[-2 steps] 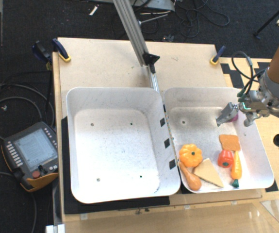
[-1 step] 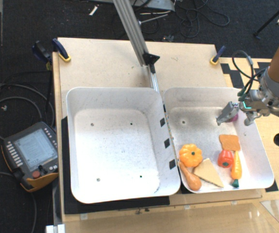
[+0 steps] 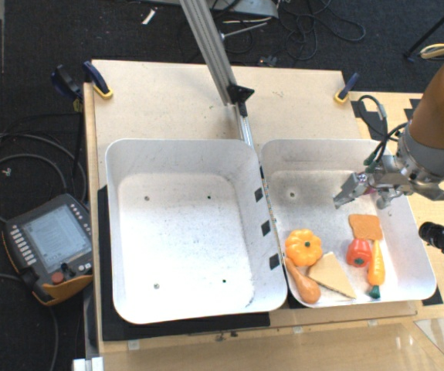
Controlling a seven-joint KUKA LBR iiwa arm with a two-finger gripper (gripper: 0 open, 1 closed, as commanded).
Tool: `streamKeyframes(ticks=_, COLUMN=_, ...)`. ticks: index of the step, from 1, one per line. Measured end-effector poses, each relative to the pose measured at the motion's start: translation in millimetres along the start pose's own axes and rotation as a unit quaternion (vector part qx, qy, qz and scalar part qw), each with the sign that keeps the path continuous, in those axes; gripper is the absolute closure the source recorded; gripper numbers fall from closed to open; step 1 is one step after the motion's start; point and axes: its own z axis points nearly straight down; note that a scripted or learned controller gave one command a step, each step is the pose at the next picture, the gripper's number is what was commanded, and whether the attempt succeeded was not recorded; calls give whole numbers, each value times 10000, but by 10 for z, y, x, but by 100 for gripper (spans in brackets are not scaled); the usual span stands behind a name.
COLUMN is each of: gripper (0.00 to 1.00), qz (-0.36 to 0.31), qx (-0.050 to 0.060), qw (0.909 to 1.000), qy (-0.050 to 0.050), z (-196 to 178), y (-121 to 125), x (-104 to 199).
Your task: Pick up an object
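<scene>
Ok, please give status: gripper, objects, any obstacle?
Gripper over right bin, holding nothing. Toy food clustered at bin's near end, untouched. Nothing in the way.

Six small toy foods lie clustered in the near part of the right bin (image 3: 407, 280). An orange pumpkin (image 3: 303, 247) with a green stem sits near the bin's left wall. Just below it an orange-brown carrot-shaped piece (image 3: 304, 283) lies at a slant, touching the pale tan wedge (image 3: 332, 274) that lies flat beside it. To the right, a flat orange-brown square like toast (image 3: 365, 226) lies above a red pepper (image 3: 358, 253). An orange carrot (image 3: 376, 265) with a green tip rests against the pepper, pointing toward the bin's near rim.
</scene>
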Motion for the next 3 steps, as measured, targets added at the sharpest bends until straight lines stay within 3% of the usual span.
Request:
streamKeyframes(ticks=2, gripper=0, qz=5, qx=13, qw=10000, qy=6, z=1051, y=-51, x=20)
streamKeyframes(ticks=3, gripper=100, qz=3, qx=-28, qw=10000, qy=-5, z=912, y=-28, x=15)
